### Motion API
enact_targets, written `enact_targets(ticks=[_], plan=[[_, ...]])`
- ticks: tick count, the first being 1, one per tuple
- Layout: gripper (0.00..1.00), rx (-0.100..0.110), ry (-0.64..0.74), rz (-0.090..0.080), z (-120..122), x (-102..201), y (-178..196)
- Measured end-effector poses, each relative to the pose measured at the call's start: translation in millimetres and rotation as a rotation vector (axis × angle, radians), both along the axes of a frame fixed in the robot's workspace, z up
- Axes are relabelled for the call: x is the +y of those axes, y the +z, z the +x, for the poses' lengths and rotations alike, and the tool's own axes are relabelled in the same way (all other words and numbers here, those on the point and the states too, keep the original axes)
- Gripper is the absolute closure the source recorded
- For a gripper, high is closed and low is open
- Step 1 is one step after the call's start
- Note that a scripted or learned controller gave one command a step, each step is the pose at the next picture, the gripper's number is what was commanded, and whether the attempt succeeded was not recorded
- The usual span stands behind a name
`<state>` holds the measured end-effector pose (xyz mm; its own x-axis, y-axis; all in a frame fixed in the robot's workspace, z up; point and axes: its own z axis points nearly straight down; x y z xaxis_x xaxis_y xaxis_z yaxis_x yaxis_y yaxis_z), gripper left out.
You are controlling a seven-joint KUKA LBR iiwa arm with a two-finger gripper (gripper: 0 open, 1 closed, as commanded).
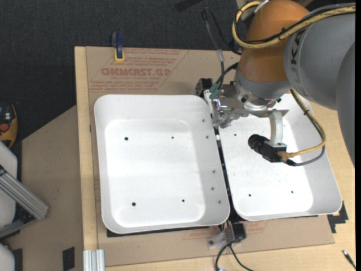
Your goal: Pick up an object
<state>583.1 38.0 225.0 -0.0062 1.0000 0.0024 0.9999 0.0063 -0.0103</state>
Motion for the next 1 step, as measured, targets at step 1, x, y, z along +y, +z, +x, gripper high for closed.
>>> enact_targets(ticks=[1], plan=[[1.0,-0.02,-0.008,-0.004,20.3,-34.1,83.7]])
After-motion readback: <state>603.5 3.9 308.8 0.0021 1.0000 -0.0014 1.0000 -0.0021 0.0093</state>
